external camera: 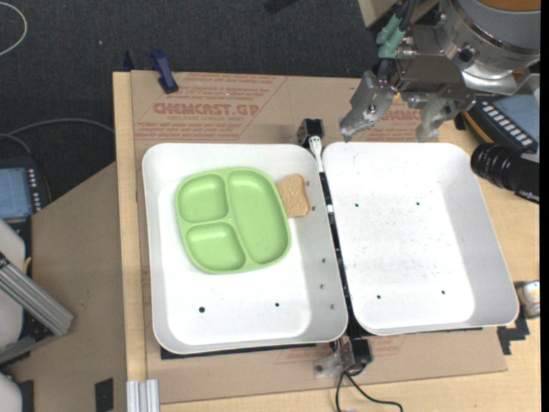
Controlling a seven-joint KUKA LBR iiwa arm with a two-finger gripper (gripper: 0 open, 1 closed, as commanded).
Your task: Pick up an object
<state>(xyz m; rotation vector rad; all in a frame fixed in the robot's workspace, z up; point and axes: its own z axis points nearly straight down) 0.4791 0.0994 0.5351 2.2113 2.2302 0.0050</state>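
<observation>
Brown cardboard [214, 101] covers the bench beneath two shallow white bins, with dark carpet beyond. Taking the left bin [171, 316] as the landmark: its near floor is bare white apart from small dark marks. Farther in, toward its middle and far side, lies a green divided plate [233, 220] with three compartments. A small tan biscuit-like piece [294, 195] lies flat against the plate's right edge, close to the bin's right wall. Nothing lies on top of either item. Immediately right of the left bin, sharing its edge, sits the right bin [420, 239], its floor speckled. Beyond that, above the right bin's far rim and well apart from the plate, the gripper [396, 114] hangs with its two fingers spread, nothing between them. A blue clip [163, 70] lies past the left bin's far-left corner.
</observation>
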